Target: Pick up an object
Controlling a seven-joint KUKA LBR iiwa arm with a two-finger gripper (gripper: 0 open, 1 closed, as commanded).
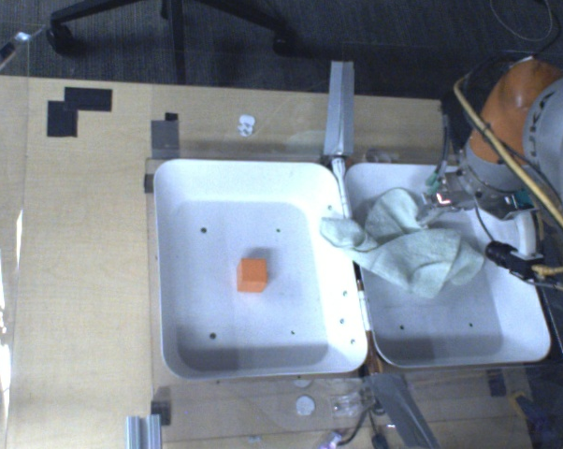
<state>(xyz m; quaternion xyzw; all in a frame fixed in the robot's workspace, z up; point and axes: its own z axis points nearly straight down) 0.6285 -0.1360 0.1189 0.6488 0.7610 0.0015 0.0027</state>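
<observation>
Two shallow white bins sit side by side on a pale wooden bench [76, 279]: the left bin [183, 344] and the right bin [520, 340]. A grey metal post [339, 110] stands at the far side between them. Black chair legs [174, 3] spread over dark carpet beyond the bench.

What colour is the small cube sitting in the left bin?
Orange. The cube shows clearly in the camera view, on the left bin's white floor.
</observation>
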